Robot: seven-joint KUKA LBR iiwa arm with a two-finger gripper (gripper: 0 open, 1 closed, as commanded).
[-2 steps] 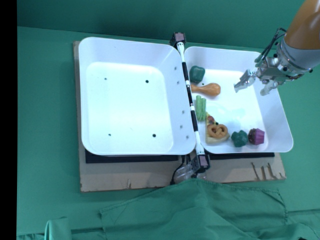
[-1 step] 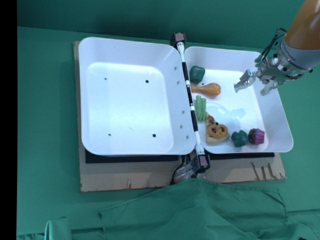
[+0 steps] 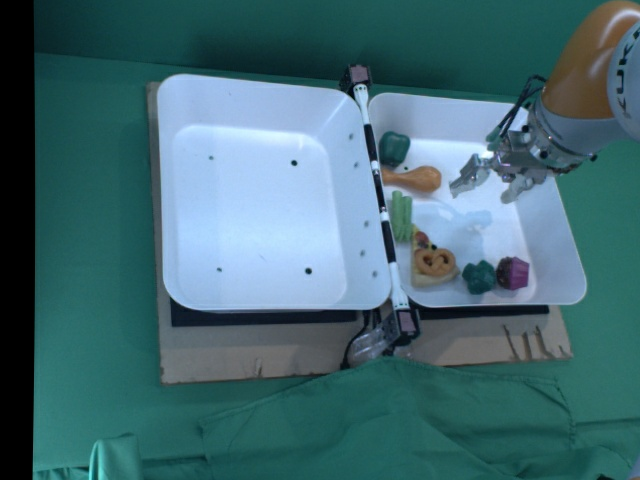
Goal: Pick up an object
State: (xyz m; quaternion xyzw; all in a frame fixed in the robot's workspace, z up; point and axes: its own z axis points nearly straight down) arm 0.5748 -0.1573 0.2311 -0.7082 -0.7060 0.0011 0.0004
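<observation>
Part of the letters "KUKA" readable on the grey arm [image 3: 625, 58] at the right edge, just below the orange band [image 3: 590, 53]; no other writing legible.

Hanging over the right bin [image 3: 560, 238], near its far right side: the claw [image 3: 490, 183], fingers spread apart, nothing between them. Below and just left of it, a clear, glassy item [image 3: 470, 218] on the bin floor, hard to make out.

Scattered in the right bin, mostly along its left and near sides: a dark green pepper-like toy [image 3: 394, 147] toward the far left corner; an orange drumstick-shaped toy [image 3: 413, 178] just beside it; a pale green stalk-like piece [image 3: 401, 215] against the left wall; a small red and white bit [image 3: 421, 238], too small to identify; a tan pretzel-like piece [image 3: 434, 264] near the front; a dark green lump [image 3: 479, 277] touching or almost touching a magenta block [image 3: 513, 273] to its right. All of them apart from the claw.

Left bin [image 3: 260, 193] with only small dark dots on its floor. Between the bins, a white-and-black striped bar [image 3: 378, 193] with dark fittings at both ends. Under both bins, brown cardboard [image 3: 250, 353] on the green-covered surface [image 3: 90, 218]; loose green cloth [image 3: 400, 418] bunched at the front, overlapping the cardboard's near edge.
</observation>
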